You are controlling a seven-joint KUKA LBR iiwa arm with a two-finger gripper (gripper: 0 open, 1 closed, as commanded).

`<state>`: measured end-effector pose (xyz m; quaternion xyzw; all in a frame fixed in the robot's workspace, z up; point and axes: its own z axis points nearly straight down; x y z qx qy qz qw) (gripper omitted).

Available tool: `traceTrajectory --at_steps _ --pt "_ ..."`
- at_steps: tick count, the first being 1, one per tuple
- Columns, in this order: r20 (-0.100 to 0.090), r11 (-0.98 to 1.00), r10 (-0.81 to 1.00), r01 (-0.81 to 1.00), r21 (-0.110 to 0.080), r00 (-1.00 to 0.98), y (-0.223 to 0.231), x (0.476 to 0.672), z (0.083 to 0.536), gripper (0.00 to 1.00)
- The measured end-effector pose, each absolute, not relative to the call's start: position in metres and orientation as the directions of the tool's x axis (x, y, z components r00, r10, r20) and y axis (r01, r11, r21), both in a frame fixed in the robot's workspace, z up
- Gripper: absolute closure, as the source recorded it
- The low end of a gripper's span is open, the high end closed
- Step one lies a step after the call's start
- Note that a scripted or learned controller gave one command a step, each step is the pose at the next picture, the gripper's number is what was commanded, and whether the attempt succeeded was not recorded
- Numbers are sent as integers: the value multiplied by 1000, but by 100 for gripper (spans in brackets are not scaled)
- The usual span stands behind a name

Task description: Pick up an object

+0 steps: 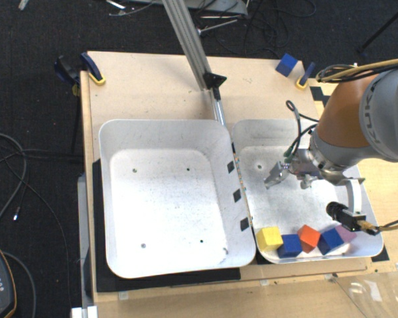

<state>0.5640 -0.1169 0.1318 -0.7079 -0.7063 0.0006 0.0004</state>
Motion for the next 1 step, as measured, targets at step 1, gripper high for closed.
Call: traceTrajectory --at_steps 1 --pt "0 -3 1000 1000 -4 3 -131 525 133 0"
